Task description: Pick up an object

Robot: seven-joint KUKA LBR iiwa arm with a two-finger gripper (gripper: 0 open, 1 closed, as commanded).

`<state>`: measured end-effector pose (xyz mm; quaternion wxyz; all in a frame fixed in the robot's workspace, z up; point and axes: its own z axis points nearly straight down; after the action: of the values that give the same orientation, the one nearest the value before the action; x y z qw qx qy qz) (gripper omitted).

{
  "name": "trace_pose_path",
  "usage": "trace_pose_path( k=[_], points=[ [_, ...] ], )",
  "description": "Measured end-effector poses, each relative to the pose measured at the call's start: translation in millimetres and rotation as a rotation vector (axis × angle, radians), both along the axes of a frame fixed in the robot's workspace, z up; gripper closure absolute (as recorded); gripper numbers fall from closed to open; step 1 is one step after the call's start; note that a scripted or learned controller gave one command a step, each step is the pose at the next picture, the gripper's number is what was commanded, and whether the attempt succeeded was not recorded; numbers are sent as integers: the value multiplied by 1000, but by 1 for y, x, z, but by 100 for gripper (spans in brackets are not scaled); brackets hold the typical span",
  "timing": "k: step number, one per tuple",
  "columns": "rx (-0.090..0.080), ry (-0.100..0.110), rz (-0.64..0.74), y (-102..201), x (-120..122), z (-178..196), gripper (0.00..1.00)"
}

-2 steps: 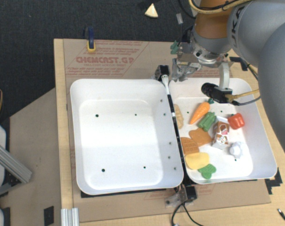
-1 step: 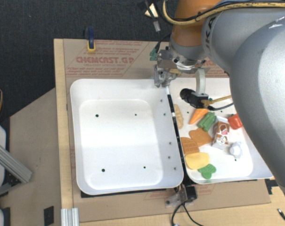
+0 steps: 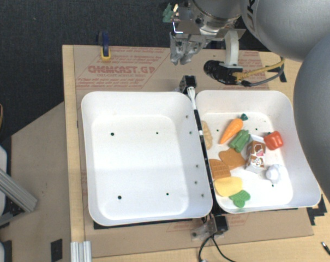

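The tool (image 3: 182, 52) is held high at upper centre, its grip state not discernible, nothing seen gripped; descent is required onto the carrot (image 3: 232, 129) in the right bin (image 3: 295, 146).

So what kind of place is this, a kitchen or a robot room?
Probably a robot test lab, not a kitchen. A big grey robot arm with a claw hangs over two white bins, and the food, like the carrot, looks like toys.
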<state>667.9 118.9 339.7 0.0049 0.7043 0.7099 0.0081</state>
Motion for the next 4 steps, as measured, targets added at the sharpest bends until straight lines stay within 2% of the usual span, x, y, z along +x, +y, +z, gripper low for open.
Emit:
trace_pose_path(
  k=[1, 4],
  points=[
    [-5, 21, -9, -10, -6, -14, 100],
    [-5, 13, -8, -40, -1, 23, 100]
  ],
)
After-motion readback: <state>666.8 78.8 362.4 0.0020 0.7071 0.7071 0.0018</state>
